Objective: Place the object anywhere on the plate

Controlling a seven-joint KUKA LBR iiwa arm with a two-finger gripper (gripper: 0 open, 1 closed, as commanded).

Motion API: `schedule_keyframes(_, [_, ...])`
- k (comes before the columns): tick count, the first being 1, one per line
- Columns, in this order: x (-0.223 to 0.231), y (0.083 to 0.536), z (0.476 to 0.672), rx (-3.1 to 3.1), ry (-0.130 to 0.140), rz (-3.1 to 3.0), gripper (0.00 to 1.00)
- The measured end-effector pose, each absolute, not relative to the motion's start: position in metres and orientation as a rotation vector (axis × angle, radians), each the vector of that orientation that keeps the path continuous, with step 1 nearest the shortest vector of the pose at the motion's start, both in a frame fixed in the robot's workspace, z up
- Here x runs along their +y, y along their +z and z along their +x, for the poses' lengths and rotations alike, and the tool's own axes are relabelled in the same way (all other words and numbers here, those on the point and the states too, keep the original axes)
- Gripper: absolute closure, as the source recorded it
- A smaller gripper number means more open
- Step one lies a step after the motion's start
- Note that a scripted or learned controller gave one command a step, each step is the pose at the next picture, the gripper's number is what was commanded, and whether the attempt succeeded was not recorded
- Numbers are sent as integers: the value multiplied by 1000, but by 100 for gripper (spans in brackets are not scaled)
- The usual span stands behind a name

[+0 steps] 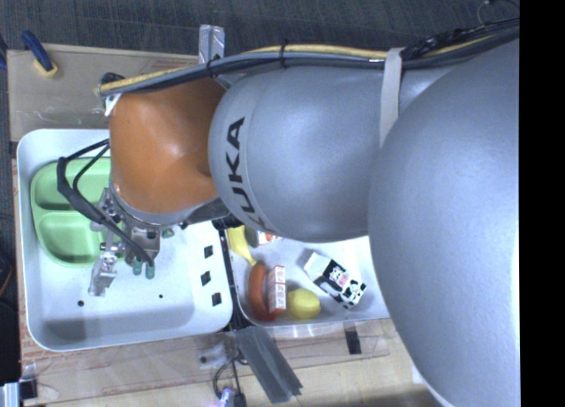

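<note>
Much of the green plate [55, 220] is covered by the arm [291, 158]. The gripper [119, 264] is seen beside its edge; its opening cannot be told.

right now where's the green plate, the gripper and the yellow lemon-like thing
green plate [55, 220], camera view, on its left compartment
gripper [124, 268], camera view, midway between its fingertips
yellow lemon-like thing [304, 305], camera view, on its rounded top

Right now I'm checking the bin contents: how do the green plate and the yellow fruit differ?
The green plate lies in the left bin, partly under the arm; the yellow fruit sits in the right bin. The plate is flat, divided and larger; the fruit is small and round. Both look plastic.
</note>
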State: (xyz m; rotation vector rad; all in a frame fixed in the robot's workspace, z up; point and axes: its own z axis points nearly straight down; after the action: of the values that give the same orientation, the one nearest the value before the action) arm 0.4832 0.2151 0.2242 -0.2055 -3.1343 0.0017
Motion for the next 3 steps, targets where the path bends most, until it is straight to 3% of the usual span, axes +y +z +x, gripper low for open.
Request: schedule_keyframes(3, [215, 224, 483, -3134, 2, -205, 0])
